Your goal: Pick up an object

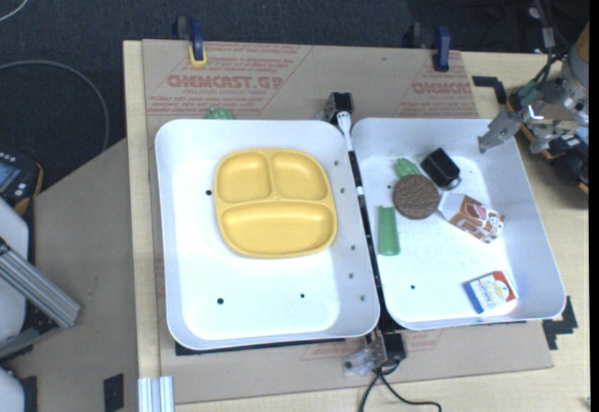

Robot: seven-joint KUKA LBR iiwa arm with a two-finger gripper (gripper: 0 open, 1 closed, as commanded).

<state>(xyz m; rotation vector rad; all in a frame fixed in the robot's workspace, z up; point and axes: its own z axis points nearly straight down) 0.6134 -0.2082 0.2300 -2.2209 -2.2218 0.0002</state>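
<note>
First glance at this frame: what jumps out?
A big yellow divided plate sits alone in the left bin. The right bin holds a loose cluster: a brown round disc, a green stick, a black block and two small packets. The gripper hovers at that bin's far right corner.

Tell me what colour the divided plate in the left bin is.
Yellow. The three-compartment plastic plate shows clearly in the camera view.

Yellow tray [275,202] in left bin [187,288]
</note>
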